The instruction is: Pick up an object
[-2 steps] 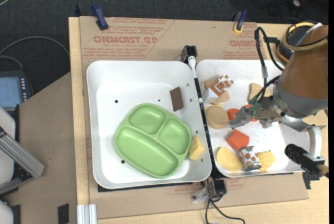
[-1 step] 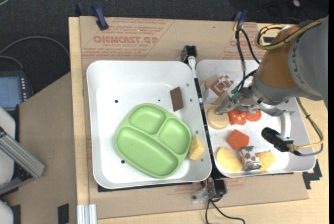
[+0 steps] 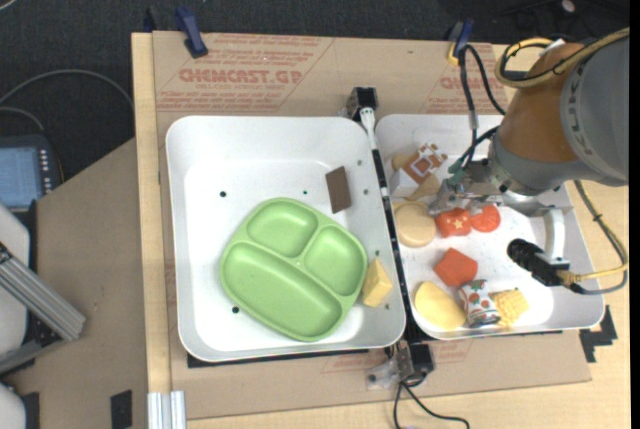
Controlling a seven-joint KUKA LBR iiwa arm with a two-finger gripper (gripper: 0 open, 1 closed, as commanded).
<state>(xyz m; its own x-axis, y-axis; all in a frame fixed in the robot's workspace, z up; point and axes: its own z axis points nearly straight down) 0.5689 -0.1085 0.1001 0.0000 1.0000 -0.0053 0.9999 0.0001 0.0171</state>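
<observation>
The arm is down over the right bin [image 3: 590,317], its pincer [image 3: 455,189] low beside the red tomato pieces [image 3: 468,221], though I cannot tell whether it is apart or together. Nothing looks lifted yet, so the pick itself seems still ahead.

divided plate [image 3: 292,267] in left bin [image 3: 200,157], toys in right bin [image 3: 585,312]

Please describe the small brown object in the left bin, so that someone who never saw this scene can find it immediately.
Start at the left bin, which holds a large green divided plate. Just above the plate's upper right edge, near the wall shared with the right bin, lies a small brown block. It is dark, flat and rectangular, unlike the pale yellow wedge at the plate's lower right.
</observation>
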